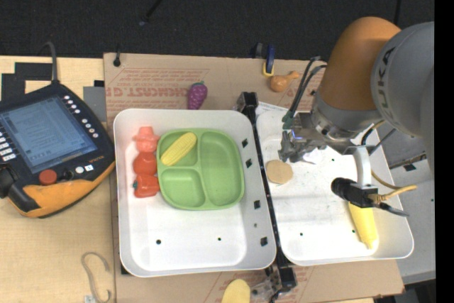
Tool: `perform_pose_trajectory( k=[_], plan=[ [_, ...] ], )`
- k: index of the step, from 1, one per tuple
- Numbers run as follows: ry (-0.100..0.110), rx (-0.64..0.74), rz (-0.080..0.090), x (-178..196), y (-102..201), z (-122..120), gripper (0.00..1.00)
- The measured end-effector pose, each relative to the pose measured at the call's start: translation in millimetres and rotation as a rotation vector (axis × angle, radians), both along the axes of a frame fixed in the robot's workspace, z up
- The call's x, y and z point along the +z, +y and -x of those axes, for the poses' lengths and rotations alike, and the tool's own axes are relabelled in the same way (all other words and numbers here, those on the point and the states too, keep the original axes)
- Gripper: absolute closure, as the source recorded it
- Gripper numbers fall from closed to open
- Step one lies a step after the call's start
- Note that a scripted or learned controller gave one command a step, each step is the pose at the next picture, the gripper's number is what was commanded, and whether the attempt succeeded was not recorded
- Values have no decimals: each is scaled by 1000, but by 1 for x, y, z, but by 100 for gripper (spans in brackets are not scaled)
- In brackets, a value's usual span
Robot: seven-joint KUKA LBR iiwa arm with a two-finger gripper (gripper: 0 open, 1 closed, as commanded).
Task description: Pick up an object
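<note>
We're at the approach step: gripper (292, 150) sits centre-right of frame, just above the tan disc (279, 172) in the right bin (397, 248); can't tell its state. Next: drop straight down onto the disc, then lift

Two white bins sit side by side: the left bin (135, 238) and the right bin (319, 238). The left one holds one green divided plate (206, 177), one corn cob (177, 147) and one red figure (145, 163). The right one holds one tan round disc (279, 172) and one banana (364, 223). One purple toy (197, 94) lies above the bins.
</note>
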State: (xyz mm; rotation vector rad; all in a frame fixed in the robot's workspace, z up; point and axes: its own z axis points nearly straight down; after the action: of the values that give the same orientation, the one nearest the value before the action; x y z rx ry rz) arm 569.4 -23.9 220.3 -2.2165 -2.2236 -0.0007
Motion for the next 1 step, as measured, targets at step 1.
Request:
perform_pose_trajectory(
  k=[1],
  plan=[
    [-2,-1,0,13,37,-33,100]
  ],
)
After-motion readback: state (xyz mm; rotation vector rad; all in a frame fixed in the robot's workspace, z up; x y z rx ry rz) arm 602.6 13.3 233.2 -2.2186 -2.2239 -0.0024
